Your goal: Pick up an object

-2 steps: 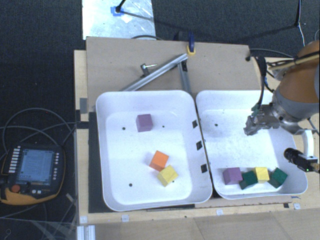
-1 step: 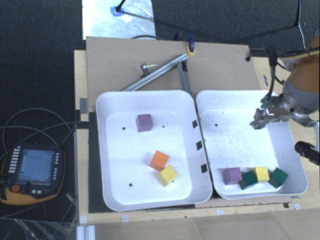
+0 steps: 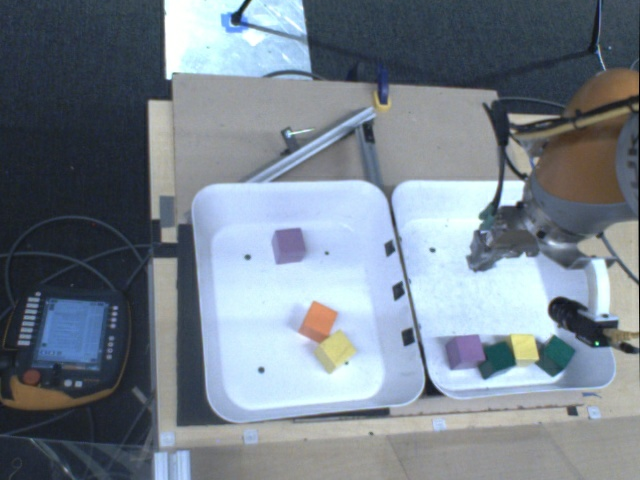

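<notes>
My gripper (image 3: pixel 484 254) hangs over the middle of the right bin (image 3: pixel 430 298), above its bare floor, with nothing seen between its fingers. Along that bin's near edge lie a purple cube (image 3: pixel 464 350), a dark green cube (image 3: pixel 495 359), a yellow cube (image 3: pixel 524 347) and a second green cube (image 3: pixel 556 354). The left bin (image 3: pixel 230 268) holds a purple cube (image 3: pixel 289 245) toward the back, and an orange cube (image 3: pixel 318 320) touching a yellow cube (image 3: pixel 336 351) nearer the front.
The arm's orange band (image 3: pixel 592 158) and grey wrist (image 3: pixel 560 233) reach in from the right over the right bin. A metal rod (image 3: pixel 315 143) lies on the board behind the bins. A teach pendant (image 3: pixel 65 343) sits on the floor at left.
</notes>
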Available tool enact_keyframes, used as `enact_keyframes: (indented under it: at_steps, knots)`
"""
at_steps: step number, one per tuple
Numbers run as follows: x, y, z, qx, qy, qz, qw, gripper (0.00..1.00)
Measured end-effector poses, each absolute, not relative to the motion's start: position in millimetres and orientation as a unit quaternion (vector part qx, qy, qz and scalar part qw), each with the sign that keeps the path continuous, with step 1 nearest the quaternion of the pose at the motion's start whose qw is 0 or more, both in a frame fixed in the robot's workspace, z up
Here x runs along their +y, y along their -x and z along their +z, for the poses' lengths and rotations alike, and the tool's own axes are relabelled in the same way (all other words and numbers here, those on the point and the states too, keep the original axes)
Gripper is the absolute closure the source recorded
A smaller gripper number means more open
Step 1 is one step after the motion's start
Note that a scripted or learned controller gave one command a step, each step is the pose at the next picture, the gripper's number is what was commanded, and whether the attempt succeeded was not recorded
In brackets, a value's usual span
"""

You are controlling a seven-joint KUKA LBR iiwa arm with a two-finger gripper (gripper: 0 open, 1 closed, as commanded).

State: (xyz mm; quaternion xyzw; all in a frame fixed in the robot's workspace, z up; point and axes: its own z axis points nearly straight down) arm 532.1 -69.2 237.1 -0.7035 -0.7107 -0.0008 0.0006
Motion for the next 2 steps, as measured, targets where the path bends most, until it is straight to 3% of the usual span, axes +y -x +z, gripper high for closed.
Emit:
enact_keyframes:
  at_steps: [2]
  knots:
    - [55,-524.7,234,-0.711,0.703,-0.0015,0.001,1.00]
